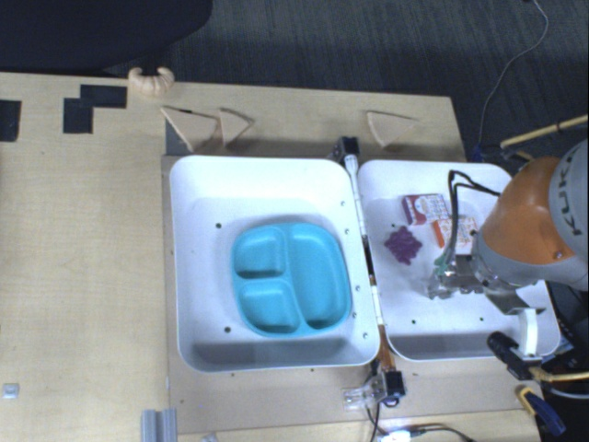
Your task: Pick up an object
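Nearest to the camera, the gripper was low inside the right bin, near the bin's middle; it cannot be told if it was open or closed, and no object was seen in it. The grey arm with its orange band came in from the right and covered part of this bin.

Just beyond the gripper lay a small purple object, nearly as wide as long, so no clear long axis could be read. It was near the gripper but apart from it. Further back lay a red and white carton, flat on the bin floor, its long axis running about left to right. Beside it, an orange object was partly hidden by the arm.

In the left bin rested a blue tray with three compartments.
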Available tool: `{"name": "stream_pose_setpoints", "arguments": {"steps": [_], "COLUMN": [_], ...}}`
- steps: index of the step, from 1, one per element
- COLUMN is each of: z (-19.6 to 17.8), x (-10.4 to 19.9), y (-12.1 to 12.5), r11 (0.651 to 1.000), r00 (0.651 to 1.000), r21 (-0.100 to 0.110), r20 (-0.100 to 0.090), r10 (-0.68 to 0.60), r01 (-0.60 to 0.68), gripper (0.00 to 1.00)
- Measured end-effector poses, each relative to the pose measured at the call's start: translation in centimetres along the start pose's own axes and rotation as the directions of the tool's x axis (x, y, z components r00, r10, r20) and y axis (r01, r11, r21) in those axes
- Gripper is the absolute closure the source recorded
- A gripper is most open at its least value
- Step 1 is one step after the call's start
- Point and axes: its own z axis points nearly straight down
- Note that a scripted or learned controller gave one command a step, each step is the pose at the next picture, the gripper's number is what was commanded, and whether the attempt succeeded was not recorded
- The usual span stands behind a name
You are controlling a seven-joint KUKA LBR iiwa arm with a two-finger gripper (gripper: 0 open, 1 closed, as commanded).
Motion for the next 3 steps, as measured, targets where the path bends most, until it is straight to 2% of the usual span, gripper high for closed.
{"name": "stream_pose_setpoints", "arguments": {"steps": [1, 2, 3], "z": [1.2, -8.4, -8.3], "x": [-8.6, -7.4, -7.4], "y": [-0.4, 13.3, 13.2], "r11": [1.000, 1.000, 1.000], "r00": [1.000, 1.000, 1.000], "r21": [0.011, 0.011, 0.015], "r20": [-0.002, -0.003, -0.004], "r10": [0.000, -0.004, -0.003], "r01": [0.000, 0.004, 0.003], "gripper": [1.00, 1.00, 0.00]}}
